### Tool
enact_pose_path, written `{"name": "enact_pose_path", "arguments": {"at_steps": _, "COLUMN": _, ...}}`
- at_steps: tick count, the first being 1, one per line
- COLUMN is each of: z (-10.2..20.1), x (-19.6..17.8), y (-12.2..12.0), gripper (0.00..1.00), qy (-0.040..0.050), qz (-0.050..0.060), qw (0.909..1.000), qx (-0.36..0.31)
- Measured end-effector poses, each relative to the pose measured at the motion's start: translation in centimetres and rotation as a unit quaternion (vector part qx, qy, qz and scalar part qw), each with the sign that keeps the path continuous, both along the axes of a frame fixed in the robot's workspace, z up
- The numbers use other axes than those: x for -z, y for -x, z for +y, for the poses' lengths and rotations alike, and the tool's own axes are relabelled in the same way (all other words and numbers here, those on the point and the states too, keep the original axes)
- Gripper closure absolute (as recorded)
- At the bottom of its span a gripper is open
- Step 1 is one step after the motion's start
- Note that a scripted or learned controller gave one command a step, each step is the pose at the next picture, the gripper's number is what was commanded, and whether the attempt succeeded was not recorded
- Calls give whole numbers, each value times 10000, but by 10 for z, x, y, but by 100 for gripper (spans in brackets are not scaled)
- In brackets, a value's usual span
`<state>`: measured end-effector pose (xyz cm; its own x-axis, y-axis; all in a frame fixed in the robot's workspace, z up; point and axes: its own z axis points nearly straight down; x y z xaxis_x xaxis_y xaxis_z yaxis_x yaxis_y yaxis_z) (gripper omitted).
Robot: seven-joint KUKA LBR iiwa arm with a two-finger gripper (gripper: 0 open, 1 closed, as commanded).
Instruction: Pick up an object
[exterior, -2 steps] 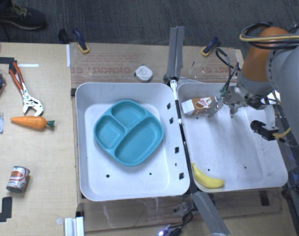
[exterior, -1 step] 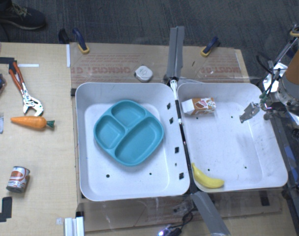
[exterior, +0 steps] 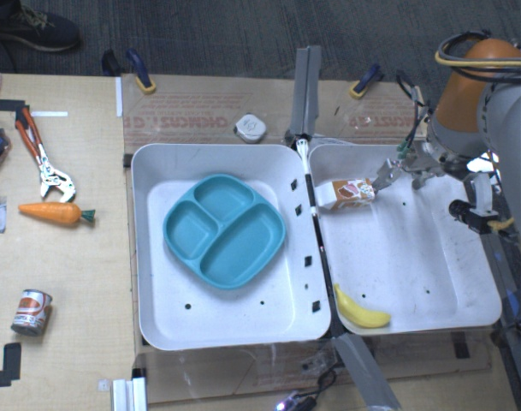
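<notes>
One gripper (exterior: 387,175) hung just beside the small carton (exterior: 346,193) in the right bin (exterior: 431,311); its grip state could not be told.

A robotics lab or test workshop is shown. Two shallow white bins (exterior: 149,255) are set side by side on a plywood bench (exterior: 63,298), the board being held down by clamps (exterior: 139,69) at its far edge. A grey robot arm (exterior: 491,118) with an orange band is mounted at the right. Loose test props are laid about: a wrench (exterior: 44,165), a toy carrot (exterior: 53,214) and a small can (exterior: 31,311). Dark carpet (exterior: 243,15) is seen beyond the bench, and a person's shoe (exterior: 33,26) stands on it.
</notes>
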<state>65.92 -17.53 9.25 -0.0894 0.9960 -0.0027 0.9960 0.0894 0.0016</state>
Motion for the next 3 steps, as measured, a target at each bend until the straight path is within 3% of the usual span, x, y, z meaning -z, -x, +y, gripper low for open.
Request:
{"name": "enact_pose_path", "arguments": {"at_steps": 1, "z": 37, "x": 0, "y": 30, "gripper": 0, "qy": 0, "qz": 2, "qw": 9951, "qx": -993}}
{"name": "enact_pose_path", "arguments": {"at_steps": 2, "z": -46, "x": 0, "y": 79, "gripper": 0, "qy": -11, "qz": 3, "qw": 9817, "qx": -1905}}
{"name": "enact_pose_path", "arguments": {"at_steps": 3, "z": 56, "x": 0, "y": 112, "gripper": 0, "qy": -9, "qz": 8, "qw": 9676, "qx": -2524}}
